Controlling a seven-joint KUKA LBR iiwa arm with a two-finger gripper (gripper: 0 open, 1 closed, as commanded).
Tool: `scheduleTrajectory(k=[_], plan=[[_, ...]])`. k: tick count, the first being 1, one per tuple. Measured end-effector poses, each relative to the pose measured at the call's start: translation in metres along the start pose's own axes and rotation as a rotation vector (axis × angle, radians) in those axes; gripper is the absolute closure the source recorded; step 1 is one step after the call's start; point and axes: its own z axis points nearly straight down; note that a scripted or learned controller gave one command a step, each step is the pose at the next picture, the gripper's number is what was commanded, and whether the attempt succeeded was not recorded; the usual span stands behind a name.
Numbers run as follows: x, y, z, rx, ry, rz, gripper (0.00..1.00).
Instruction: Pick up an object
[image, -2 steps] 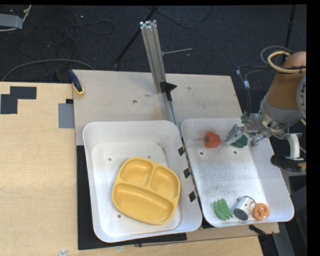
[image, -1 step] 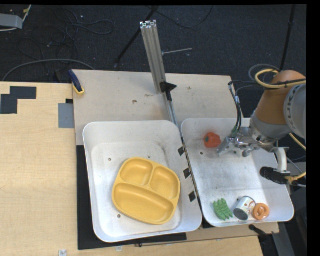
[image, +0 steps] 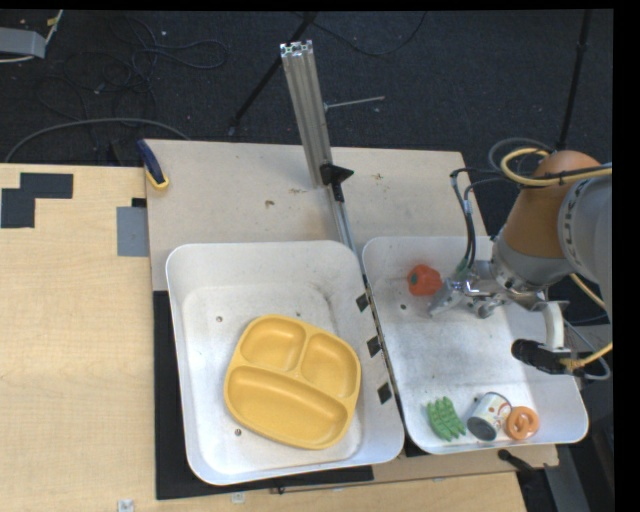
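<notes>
Gripper (image: 462, 297) fingers are seen low over the right bin (image: 420, 350), in its far part, at the end of the grey arm (image: 560, 235) reaching in from the right. Whether they are spread or pressed together cannot be told; nothing is seen between them. A red, tomato-like object (image: 424, 280) lies just left of the gripper, near the bin's far-left corner, apart from the fingers. Along the near edge of the same bin a green toy (image: 443, 418), a small can (image: 487, 415) and an orange ring-shaped piece (image: 522, 423) are lined up, the can touching the ring. In the left bin (image: 200, 300) a yellow divided plate (image: 293, 380) is laid flat, toward its near side.
</notes>
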Motion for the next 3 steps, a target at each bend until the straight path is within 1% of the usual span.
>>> scheduleTrajectory(k=[1,2,3], plan=[[0.001,0.002,-0.012,-0.005,0.002,0.0,1.0],[0.011,0.001,-0.064,-0.004,-0.002,-0.002,1.0],[0.009,-0.009,-0.116,-0.004,-0.002,0.002,1.0]])
